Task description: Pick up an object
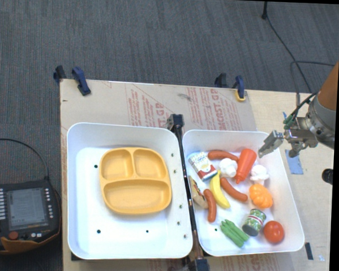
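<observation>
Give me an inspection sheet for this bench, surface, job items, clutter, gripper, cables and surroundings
Surface: cardboard-topped bench, two white bins side by side.
Job's things: right bin holds toy food: banana, carrot, tomato, can, sausages, green beans.
Clutter: yellow divided plate in left bin.
Gripper: gripper above right bin's far right corner, holding nothing.
Cables: black cable on carpet.
Surroundings: control pendant left; blue clamps.

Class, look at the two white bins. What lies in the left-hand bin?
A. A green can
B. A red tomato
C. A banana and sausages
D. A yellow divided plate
D: the yellow divided plate sits in the left bin, while the toy foods crowd the right bin.
</observation>
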`<move>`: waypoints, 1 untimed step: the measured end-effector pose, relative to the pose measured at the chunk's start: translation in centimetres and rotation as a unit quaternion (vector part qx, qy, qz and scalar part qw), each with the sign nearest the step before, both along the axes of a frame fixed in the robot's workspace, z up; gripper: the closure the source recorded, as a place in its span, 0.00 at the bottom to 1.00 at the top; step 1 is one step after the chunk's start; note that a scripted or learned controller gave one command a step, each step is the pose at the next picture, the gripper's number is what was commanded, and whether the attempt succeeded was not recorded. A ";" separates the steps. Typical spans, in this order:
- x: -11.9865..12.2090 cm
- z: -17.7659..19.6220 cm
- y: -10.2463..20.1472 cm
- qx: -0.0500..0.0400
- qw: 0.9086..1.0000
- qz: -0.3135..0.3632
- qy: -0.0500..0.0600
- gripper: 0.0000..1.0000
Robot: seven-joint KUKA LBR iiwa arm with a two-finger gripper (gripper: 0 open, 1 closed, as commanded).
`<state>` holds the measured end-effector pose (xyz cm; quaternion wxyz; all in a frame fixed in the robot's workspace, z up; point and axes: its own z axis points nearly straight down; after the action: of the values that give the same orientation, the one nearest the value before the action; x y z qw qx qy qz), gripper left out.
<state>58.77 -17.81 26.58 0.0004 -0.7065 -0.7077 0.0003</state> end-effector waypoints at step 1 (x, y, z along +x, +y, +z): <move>1.9 -14.2 0.2 0.000 1.000 -0.002 0.000 0.00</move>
<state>60.65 -17.59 12.35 0.0004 -0.7077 -0.7065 -0.0001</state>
